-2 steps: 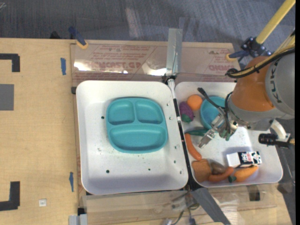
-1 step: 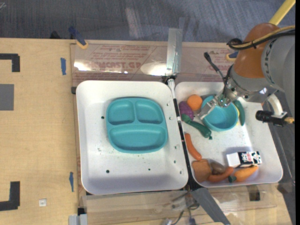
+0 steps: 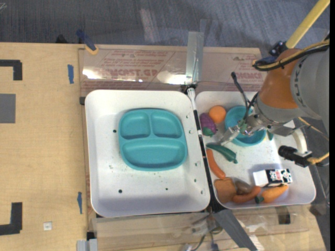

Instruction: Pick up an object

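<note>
On the wooden surface (image 3: 42, 140) the left bin (image 3: 99, 192) holds a teal divided plate (image 3: 153, 139), lying flat near its middle. Past the ridge where the two bins meet, the right bin (image 3: 303, 192) is crowded. Near its top left a purple piece (image 3: 208, 123) sits touching an orange ball (image 3: 217, 113), with a teal bowl (image 3: 248, 129) just beside them. Below, a green pod (image 3: 224, 151) lies by a slim orange carrot (image 3: 214, 165). Along the bottom edge sit a brown lump (image 3: 236, 188), another carrot (image 3: 273, 192) and a small white box (image 3: 271, 177) with black print. The tool (image 3: 234, 132) hangs low over the bowl's left rim, close above the pod; whether it is open, closed or gripping anything I cannot tell. The grey arm (image 3: 303, 88) with its orange band covers the bin's upper right corner.
</note>
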Available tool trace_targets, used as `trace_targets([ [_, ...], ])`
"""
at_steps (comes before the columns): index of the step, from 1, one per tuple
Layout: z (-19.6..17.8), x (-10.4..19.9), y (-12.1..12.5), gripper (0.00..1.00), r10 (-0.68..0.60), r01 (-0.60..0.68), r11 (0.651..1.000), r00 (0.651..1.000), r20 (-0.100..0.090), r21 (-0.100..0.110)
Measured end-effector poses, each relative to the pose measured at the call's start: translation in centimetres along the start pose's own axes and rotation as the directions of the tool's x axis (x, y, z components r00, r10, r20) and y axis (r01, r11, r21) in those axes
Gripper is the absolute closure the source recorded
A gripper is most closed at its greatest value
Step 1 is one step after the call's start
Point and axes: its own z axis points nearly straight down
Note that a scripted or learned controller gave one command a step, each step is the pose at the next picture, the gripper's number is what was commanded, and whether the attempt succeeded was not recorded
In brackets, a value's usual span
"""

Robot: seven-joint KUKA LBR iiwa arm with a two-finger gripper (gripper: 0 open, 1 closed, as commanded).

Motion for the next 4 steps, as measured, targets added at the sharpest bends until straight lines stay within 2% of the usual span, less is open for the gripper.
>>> trace_targets([
  [1,-0.1,-5.6,-7.9,0.00,0.094,-0.094,0.996,0.995,-0.015,-0.001],
  [2,-0.1,-4.6,-8.4,0.00,0.257,-0.257,0.966,0.966,-0.021,-0.007],
  [3,0.1,-0.6,1.1,0.00,0.089,-0.089,0.996,0.996,-0.001,-0.002],
  [4,0.1,-5.6,-0.2,0.00,0.147,-0.147,0.989,0.989,-0.002,0.001],
])
